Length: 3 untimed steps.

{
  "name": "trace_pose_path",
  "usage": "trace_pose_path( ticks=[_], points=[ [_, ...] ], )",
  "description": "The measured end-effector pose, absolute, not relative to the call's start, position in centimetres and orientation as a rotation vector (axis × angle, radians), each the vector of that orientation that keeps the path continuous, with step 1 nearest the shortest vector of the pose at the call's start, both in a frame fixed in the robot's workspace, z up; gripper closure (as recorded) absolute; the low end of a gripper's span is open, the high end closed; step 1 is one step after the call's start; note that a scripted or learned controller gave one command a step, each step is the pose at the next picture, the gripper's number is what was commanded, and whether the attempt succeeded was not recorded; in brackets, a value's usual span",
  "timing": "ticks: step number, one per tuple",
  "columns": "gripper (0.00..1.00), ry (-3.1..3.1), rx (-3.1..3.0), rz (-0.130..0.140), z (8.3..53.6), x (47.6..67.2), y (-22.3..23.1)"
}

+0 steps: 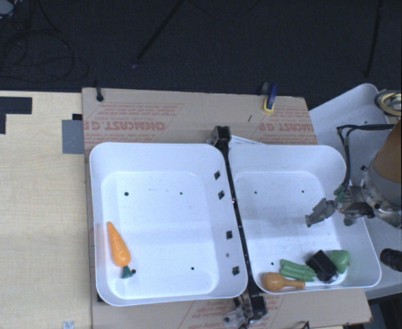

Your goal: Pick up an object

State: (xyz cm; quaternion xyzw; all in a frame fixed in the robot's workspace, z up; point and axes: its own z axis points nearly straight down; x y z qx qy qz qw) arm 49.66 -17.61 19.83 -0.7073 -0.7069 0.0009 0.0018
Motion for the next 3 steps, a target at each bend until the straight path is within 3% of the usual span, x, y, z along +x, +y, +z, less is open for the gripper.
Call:
trace_pose_path(
  ticks=[1,2,3],
  points=[
    [0.0,-2.24,-2.223,-0.015,34.2,57.2,-14.3],
    [1.0,-2.225,-2.216,0.004,34.2,56.7,-14.5],
    [1.0,-2.222,-2.214,0.007,23.5,64.5,-15.1]
  ],
)
